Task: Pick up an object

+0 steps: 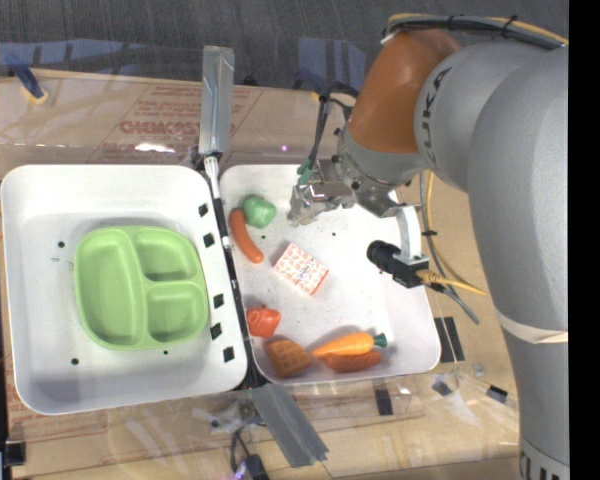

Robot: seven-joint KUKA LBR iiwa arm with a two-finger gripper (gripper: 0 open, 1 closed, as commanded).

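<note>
Faintly, red print is showing on the clear sheet (160, 118) along the frame's upper left, too blurred to read. The small white carton (300, 269) with red pattern is lying mid right bin (420, 340), its lettering illegible. The gripper (308, 203) is hovering at that bin's upper edge, just right of the green pepper (259, 210); whether its pincer is apart or together, I cannot tell. The arm is hiding the bin's right rim.

You are looking at a robotics lab bench: taped-down cardboard (100, 108) under two white bins (40, 388), toy food (350, 346) as test objects, and an industrial arm (480, 118) with exposed cabling.
</note>
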